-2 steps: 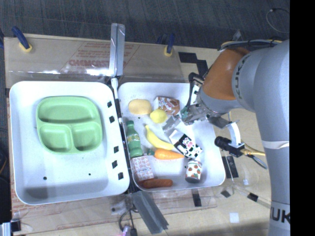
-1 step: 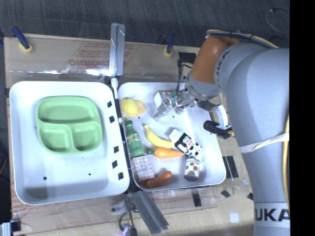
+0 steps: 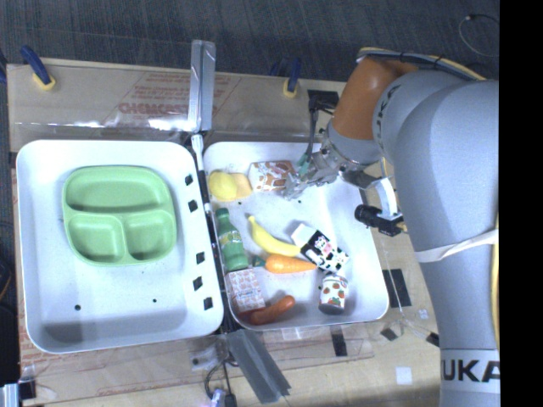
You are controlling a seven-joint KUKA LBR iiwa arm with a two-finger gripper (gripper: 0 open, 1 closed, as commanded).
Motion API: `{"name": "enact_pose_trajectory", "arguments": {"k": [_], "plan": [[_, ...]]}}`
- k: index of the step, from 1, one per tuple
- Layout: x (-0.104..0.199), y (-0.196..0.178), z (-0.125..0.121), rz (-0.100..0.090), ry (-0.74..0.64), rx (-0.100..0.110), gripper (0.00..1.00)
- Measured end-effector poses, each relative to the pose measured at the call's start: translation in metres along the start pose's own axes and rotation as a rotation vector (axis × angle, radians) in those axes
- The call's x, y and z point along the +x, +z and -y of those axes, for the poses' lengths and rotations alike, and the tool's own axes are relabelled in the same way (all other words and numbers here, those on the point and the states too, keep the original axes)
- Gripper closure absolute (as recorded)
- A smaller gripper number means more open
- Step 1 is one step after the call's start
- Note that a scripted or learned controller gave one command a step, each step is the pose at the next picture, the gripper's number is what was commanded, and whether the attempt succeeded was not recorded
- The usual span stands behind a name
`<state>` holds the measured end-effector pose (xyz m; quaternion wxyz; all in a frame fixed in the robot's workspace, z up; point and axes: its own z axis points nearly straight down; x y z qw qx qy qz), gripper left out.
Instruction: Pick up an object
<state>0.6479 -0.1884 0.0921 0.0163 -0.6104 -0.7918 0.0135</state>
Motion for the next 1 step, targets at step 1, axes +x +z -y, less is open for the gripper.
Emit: {"name": "enact_pose_trajectory", "arguments": {"k": [1], "plan": [[0.0009, 0.0014, 0.0018, -0.006, 0.0, 0.009, 0.0]]}}
